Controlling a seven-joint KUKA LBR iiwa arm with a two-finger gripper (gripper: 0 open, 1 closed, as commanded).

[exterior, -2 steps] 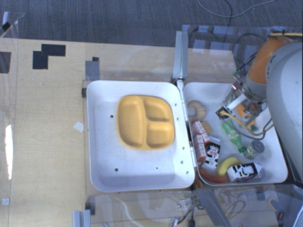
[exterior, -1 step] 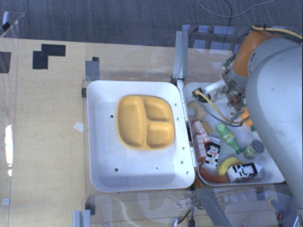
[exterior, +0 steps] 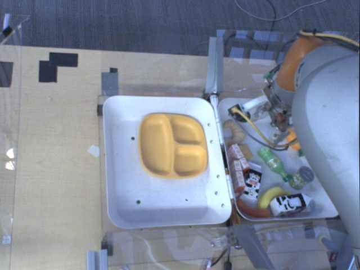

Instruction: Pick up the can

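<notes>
The can (exterior: 304, 176) is a small grey-green cylinder standing at the right side of the right bin (exterior: 243, 103), just past the cap end of a green bottle (exterior: 273, 162). My gripper (exterior: 279, 118) hangs over the far part of that bin, up and to the left of the can and apart from it. A yellow cable runs from the gripper down toward the bottle. The bulky grey arm (exterior: 329, 128) with its orange band covers the bin's right edge.
In the right bin lie red snack boxes (exterior: 239, 159), a banana (exterior: 270, 194), a cow-print carton (exterior: 289, 205), a red sausage-like piece (exterior: 250, 208) and a tan lump (exterior: 233, 131). The left bin (exterior: 121, 167) holds a yellow divided tray (exterior: 171, 145).
</notes>
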